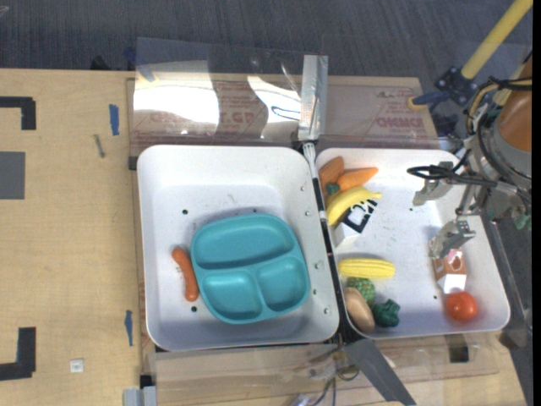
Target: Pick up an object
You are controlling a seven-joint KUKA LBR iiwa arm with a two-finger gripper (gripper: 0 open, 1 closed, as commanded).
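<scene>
White bins (pixel 161 184), 2, teal tray (pixel 249 266), 1, tomato (pixel 461 306), 1, hand (pixel 448 242)

Small red-white carton (pixel 450 266) in right bin, near right wall, tomato (pixel 461 306) just below.

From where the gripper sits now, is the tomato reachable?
Probably yes. The gripper hangs over the right bin, just above the small carton, and the tomato lies right beside that carton with nothing on top of it.

robotics lab: plywood bench (pixel 59 227), two white bins (pixel 161 176), toy food, taped markers (pixel 114 118), carpet floor (pixel 254 7).
</scene>
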